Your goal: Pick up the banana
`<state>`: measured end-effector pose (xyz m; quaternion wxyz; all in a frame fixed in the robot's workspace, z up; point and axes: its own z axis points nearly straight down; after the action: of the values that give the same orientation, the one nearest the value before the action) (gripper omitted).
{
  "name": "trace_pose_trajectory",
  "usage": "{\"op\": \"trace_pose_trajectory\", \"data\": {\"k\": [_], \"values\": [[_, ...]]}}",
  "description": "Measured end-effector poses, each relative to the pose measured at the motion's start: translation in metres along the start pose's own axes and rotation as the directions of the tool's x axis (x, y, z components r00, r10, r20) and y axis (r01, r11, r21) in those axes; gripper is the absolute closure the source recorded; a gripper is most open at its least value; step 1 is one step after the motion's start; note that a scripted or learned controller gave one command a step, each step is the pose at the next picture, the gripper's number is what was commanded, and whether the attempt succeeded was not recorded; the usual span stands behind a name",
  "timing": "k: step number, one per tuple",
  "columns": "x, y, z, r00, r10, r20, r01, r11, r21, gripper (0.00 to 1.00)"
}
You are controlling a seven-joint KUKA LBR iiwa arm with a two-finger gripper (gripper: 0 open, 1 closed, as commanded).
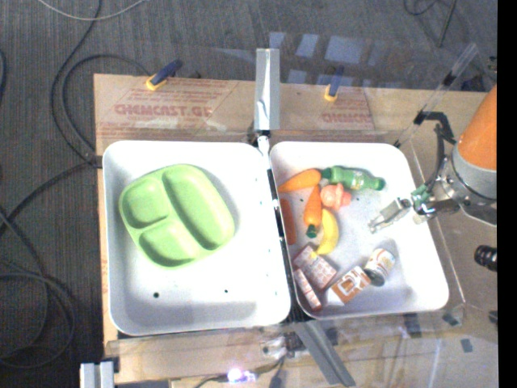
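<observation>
The yellow banana point(327, 232) lies in the right bin point(416, 257), left of centre, with an orange carrot point(313, 208) leaning against its upper end. My gripper point(386, 215) hangs over the right part of that bin, well to the right of the banana and apart from it. Nothing sits between its fingers, and they look slightly parted.
Around the banana lie a second carrot point(297, 180), a red-pink fruit point(332, 195), a green bottle point(353, 178), several small packets point(313, 269) and a small can point(379, 265). The left bin point(129, 305) holds a green divided plate point(178, 213).
</observation>
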<state>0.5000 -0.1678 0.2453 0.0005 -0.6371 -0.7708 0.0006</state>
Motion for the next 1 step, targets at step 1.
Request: {"op": "trace_pose_trajectory", "data": {"k": [1], "values": [[0.0197, 0.0388, 0.1092, 0.999, -0.036, -0.002, 0.036, 0.999, 0.001, 0.00]]}}
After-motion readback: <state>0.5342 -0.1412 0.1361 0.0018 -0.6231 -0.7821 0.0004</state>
